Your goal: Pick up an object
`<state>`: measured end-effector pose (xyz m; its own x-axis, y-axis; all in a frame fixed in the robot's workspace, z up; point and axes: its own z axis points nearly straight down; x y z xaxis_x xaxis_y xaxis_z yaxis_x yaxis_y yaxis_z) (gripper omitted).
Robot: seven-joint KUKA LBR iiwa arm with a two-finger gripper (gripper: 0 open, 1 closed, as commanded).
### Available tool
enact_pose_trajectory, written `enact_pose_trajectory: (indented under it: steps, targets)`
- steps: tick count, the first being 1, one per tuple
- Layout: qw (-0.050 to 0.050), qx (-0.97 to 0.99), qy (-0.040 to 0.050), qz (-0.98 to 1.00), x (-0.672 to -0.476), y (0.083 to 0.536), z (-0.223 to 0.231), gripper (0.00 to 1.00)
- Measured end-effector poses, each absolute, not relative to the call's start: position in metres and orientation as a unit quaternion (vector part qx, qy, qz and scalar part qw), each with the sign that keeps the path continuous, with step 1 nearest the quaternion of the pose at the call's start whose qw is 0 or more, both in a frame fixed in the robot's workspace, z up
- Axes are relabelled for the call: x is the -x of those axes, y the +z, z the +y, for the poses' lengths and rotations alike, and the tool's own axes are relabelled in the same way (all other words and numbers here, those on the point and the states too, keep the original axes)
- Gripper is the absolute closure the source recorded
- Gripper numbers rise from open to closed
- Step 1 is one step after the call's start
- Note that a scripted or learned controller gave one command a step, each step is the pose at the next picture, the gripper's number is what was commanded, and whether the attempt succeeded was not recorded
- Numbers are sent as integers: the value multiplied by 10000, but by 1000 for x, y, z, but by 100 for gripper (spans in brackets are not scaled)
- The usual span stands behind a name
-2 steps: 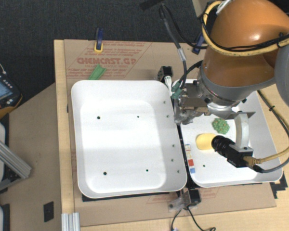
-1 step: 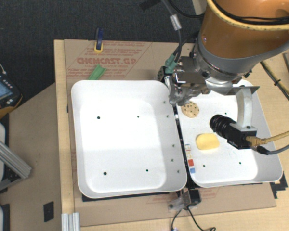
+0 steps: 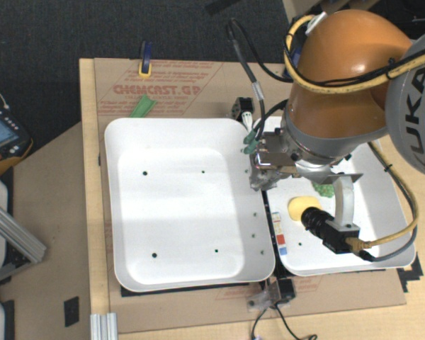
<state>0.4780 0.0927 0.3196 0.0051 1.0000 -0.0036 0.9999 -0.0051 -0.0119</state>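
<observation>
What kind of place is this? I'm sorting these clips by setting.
Probably a robotics lab bench: a grey and orange arm reaches over two white bins on a cardboard sheet, with loose cables around.

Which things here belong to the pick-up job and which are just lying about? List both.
For the job:
- yellow object in the right bin
- green object beside it
- pincer, at the right bin's left edge

Lying about:
- left bin
- green strip on the cardboard
- blue clamp

Red "CHEMCAST.GP" on the cardboard sheet (image 3: 171,83) — white "UK" on the arm (image 3: 416,119).
</observation>
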Motion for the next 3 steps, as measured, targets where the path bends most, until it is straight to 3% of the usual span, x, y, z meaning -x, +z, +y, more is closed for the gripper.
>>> enact_pose_trajectory:
  steps: [1, 2, 3]
  targets:
    - [-7, 7077, -9, -7065, -480, 336, 95, 100]
    - [-29, 7055, -56, -7086, -480, 426, 129, 100]
    - [-9, 7064, -11, -7078, -480, 431, 128, 100]
